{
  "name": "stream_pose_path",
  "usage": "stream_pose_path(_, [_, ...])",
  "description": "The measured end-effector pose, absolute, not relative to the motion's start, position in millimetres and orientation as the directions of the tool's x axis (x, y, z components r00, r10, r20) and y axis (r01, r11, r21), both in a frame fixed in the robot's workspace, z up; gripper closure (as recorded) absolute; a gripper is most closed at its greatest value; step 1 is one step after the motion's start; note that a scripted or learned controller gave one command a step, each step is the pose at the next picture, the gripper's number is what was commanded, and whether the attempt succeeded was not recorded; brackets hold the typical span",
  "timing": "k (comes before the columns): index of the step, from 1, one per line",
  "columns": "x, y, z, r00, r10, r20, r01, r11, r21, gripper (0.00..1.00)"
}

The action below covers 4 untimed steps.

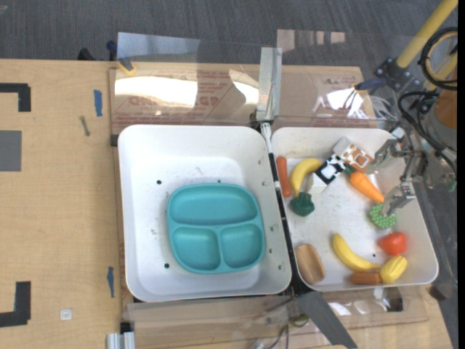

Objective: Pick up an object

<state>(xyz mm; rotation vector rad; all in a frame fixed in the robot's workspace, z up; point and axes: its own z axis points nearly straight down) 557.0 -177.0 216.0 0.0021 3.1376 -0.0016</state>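
My gripper point(393, 174) hangs over the right rim of the right bin point(429, 257). It is open, one finger toward the back and one toward the front, with nothing between them. An orange carrot point(365, 185) lies just left of the fingers, and a green leafy toy point(381, 215) sits right below the front finger. Further forward lie a red tomato point(393, 243), a yellow banana point(351, 253) and a small yellow piece point(393, 268). A second banana point(304, 171), a broccoli point(302, 204) and a brown bread roll point(310, 262) lie on the bin's left side.
The left bin point(138, 195) holds a teal divided plate point(215, 226). A black-and-white checkered piece point(330, 169) and a small brown box point(354, 155) lie at the back of the right bin. Cables and a yellow pole point(429, 27) crowd the upper right.
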Motion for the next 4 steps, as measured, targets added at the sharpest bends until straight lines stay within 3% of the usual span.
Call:
stream_pose_path(1, [527.0,-222,114,-1.000,-0.014,0.004,-0.014,1.000,0.002,0.00])
stream_pose_path(2, [525.0,-202,89,-0.975,-0.222,-0.006,-0.222,0.975,-0.004,0.00])
stream_pose_path(3, [551.6,-174,89,-0.967,-0.254,-0.014,-0.254,0.967,-0.006,0.00])
stream_pose_path(4, [613.4,-162,96,-0.994,-0.109,-0.002,-0.109,0.994,-0.002,0.00])
